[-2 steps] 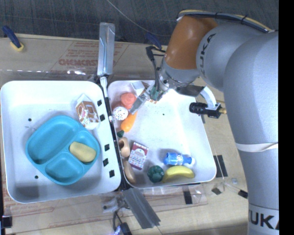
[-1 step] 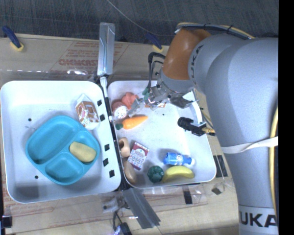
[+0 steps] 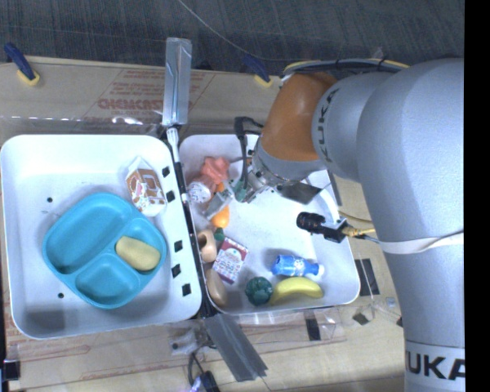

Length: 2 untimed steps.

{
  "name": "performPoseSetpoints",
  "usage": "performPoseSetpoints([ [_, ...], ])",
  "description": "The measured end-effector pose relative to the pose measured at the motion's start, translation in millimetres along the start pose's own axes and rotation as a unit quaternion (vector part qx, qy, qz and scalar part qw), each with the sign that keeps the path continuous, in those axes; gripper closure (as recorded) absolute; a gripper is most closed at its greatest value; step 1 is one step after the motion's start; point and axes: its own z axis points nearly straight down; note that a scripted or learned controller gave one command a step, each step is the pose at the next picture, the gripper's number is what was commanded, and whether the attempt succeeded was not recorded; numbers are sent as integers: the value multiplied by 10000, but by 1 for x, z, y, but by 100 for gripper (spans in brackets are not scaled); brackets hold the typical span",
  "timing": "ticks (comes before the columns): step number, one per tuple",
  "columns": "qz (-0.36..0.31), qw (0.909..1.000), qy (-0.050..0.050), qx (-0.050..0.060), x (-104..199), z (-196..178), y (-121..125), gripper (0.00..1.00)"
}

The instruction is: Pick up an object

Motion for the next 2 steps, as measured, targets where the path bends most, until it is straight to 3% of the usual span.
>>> performPoseSetpoints([
  [1, -9, 10000, 16, 21, -1, -6, 0, 100],
  [2, 103, 9999, -24, -45, 64, -105, 84, 100],
])
